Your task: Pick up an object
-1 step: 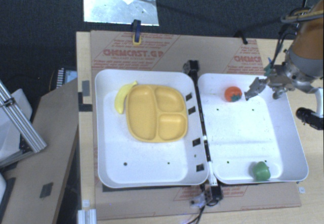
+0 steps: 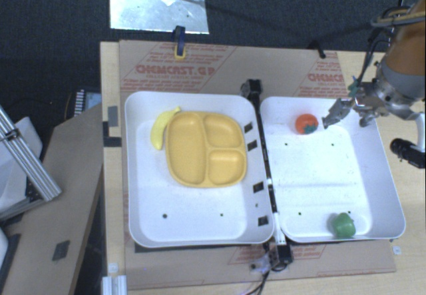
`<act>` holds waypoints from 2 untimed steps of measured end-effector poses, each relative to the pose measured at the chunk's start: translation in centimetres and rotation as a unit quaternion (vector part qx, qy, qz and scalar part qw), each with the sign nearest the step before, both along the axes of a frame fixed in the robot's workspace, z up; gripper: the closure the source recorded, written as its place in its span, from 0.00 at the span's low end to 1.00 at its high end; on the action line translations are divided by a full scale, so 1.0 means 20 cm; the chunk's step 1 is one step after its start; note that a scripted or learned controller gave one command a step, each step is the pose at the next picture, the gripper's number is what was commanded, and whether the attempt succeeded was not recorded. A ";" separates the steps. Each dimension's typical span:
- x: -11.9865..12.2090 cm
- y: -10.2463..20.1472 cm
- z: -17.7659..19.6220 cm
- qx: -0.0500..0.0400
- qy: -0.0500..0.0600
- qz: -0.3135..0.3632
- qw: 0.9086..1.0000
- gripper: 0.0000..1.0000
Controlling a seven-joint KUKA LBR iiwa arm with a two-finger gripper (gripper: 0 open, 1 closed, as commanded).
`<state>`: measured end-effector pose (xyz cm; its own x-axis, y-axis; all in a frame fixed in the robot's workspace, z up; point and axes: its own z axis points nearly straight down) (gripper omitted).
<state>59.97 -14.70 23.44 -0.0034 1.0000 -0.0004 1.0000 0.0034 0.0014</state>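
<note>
Bench: two shallow white bins are sitting side by side on printed cardboard, over dark carpet.
Orange object [image 2: 306,124]: lying at 11 o'clock in the right bin [image 2: 333,174], probably the target; nothing is lifting it.
Gripper [image 2: 351,112]: hovering just off the orange object's 3 o'clock side, fingers looking spread, gripping nothing.
Green object [image 2: 343,224]: sitting at 6 o'clock.
Left bin [image 2: 143,214]: carrying a yellow divided plate [image 2: 203,149] and a banana [image 2: 160,128].
Progress: approach is appearing nearly done; closing and lifting are remaining.
</note>
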 end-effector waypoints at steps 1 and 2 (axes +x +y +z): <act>-0.03 0.04 -0.24 0.000 0.002 -0.001 1.000 0.00; -0.04 0.06 -0.55 0.001 0.002 -0.001 1.000 0.00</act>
<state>59.09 -13.41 12.43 -0.0007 1.0000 0.0011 1.0000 0.0007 -0.0030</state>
